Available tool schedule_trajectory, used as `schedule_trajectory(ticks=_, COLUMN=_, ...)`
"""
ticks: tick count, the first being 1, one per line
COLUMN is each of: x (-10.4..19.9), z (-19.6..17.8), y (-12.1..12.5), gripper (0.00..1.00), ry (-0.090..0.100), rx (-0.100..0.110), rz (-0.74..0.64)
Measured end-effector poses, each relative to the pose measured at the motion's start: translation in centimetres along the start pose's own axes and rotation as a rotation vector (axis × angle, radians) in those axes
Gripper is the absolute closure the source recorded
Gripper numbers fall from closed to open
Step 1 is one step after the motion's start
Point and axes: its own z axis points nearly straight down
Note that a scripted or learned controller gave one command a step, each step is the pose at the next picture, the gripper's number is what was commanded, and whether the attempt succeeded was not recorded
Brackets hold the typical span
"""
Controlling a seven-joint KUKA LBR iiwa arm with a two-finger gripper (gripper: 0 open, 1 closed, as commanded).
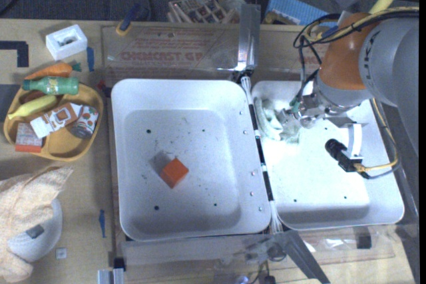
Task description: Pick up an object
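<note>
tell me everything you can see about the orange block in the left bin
The orange block is a small cube-like piece, matte and solid-looking, turned at an angle to the bin's walls. It rests on the floor of the left bin, a little below centre, with a small grey shape right against its upper left side. The gripper is over the right bin, well away from the block.

Left bin [133, 103]: one block [175, 172] on the floor, left of centre, toward the near side. Right bin [379, 209]: touching the left bin along their shared edge; the gripper [291, 122] sits low over its far-left corner, with the arm [373, 56] reaching in from the right. Left of both bins, apart from them: a bowl [60, 146] holding a bottle [52, 85] and small packets. Behind the bowl: a small box [66, 41]. In front of the bowl: a cloth [33, 209].
</note>
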Motion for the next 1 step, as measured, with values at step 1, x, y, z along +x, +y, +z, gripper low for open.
schedule_trajectory(ticks=1, x=0.13, z=-1.15, y=0.21, gripper=1.00, ry=0.002, rx=-0.006, rz=-0.001)
